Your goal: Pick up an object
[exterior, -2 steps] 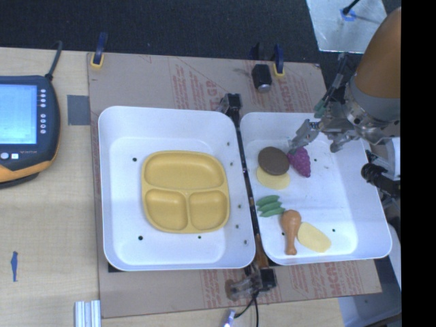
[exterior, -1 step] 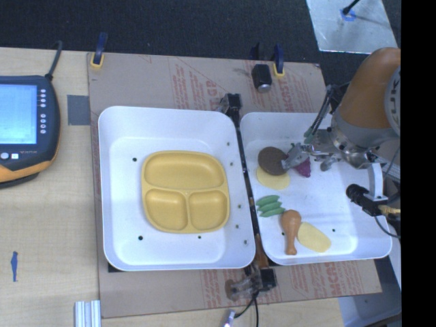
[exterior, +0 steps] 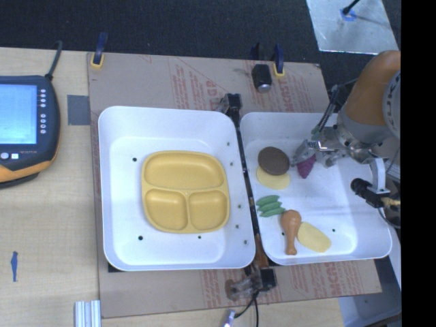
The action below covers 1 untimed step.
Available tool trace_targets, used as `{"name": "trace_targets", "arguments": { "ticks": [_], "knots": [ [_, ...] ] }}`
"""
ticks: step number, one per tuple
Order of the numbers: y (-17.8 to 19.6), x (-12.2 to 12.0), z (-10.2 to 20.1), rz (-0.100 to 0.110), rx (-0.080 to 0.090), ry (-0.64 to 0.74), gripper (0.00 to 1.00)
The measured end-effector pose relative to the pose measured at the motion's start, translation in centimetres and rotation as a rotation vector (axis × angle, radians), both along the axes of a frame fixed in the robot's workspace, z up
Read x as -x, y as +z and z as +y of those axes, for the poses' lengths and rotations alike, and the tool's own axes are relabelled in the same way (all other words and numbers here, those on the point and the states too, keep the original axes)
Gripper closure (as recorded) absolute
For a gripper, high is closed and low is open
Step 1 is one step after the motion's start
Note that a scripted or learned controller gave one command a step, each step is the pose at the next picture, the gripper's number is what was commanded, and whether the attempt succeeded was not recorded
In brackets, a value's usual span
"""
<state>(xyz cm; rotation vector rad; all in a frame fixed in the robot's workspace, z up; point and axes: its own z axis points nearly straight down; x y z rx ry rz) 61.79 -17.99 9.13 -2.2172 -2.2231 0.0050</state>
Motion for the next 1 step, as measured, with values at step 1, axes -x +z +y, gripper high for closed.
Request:
{"name": "trace_targets", "arguments": {
  "ticks": [1],
  "knots": [
    [1.06, -0.02, -0.08, 0.001, 0.001, 0.002, 1.00]
  ]
}}
